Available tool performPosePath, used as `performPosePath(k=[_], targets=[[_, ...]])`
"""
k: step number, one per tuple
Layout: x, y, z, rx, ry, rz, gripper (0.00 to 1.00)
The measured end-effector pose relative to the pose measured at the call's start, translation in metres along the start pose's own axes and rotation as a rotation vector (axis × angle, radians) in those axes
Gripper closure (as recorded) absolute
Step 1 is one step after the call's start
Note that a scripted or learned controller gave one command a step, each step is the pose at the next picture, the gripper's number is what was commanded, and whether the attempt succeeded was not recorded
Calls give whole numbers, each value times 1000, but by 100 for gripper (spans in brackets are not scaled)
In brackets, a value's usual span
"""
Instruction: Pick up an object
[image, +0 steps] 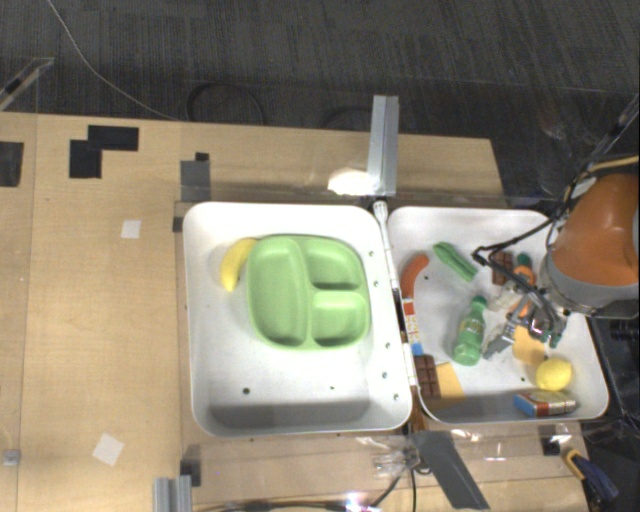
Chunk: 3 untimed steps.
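Note:
My gripper (512, 330) hangs low in the right bin (500, 218), under the arm's orange band (598, 240). It sits just right of an upright-lying green bottle (468, 336) and beside a small orange piece (527, 347). A yellow lemon (553, 375) lies just below it. I see nothing clearly held in the gripper.
The right bin also holds a red chili (413, 270), a green pod (455, 262), a brown bar (427, 375), an orange block (450, 381) and a blue-and-red tube (545, 405). The left bin (290, 410) holds a green divided plate (305, 290) and a banana (235, 262).

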<state>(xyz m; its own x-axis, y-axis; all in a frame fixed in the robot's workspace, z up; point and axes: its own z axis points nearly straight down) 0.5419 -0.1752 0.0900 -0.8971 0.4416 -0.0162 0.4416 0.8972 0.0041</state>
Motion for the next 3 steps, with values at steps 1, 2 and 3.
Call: performPosePath(k=[1,2,3], targets=[[39,-4,-1,0,-3,192,0],[9,58,0,-2,1,-87,0],[30,88,-1,-1,-3,-95,0]])
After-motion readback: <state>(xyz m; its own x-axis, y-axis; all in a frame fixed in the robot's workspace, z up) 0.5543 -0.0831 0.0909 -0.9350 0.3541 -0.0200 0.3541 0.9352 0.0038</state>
